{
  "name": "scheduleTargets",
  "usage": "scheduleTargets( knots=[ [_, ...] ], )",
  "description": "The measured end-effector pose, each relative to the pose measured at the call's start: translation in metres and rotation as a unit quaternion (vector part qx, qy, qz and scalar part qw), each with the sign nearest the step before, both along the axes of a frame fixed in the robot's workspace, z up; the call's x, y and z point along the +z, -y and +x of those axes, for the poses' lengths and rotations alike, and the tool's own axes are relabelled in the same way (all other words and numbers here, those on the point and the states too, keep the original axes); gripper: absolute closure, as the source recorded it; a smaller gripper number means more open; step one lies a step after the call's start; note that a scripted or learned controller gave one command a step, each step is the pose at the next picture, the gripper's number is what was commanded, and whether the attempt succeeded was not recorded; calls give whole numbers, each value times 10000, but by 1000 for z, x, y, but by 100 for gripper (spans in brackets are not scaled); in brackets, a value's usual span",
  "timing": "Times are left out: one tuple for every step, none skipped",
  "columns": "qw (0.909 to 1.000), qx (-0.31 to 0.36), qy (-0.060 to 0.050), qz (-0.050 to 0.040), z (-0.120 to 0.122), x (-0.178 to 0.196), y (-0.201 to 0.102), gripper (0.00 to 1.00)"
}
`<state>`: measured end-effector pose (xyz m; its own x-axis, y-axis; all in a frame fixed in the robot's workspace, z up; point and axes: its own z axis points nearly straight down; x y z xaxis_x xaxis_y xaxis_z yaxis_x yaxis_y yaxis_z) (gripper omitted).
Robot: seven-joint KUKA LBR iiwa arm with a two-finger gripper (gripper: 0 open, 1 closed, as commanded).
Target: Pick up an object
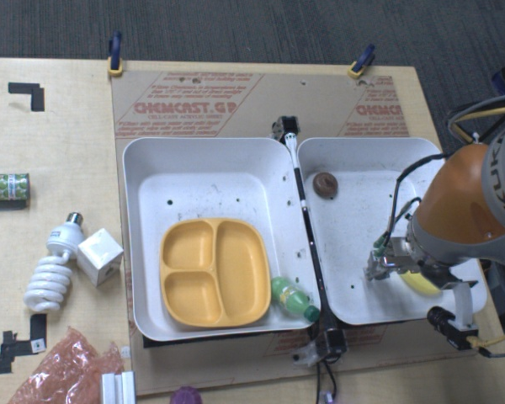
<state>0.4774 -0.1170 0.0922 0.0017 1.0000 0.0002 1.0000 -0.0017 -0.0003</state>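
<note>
In the right bin (353,225), jaws unreadable, perhaps over a banana (421,283).

From my remote station: pale wooden bench top (59,141), left of the gripper (379,263). Brown protective-film sheet (194,99) printed in red, above and left of it, held by two blue-and-yellow clamps (114,55) at its far edge. Dark grey carpeted floor (252,11) beyond. Black corner marks (29,95) on the wood. Even, soft lighting.
</note>
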Motion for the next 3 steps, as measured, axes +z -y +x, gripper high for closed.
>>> scheduleTargets(
  knots=[
    [10000,8,9,-4,64,0,14,0],
    [10000,22,7,-9,180,1,17,0],
    [10000,5,-1,-4,120,0,-4,0]
  ],
)
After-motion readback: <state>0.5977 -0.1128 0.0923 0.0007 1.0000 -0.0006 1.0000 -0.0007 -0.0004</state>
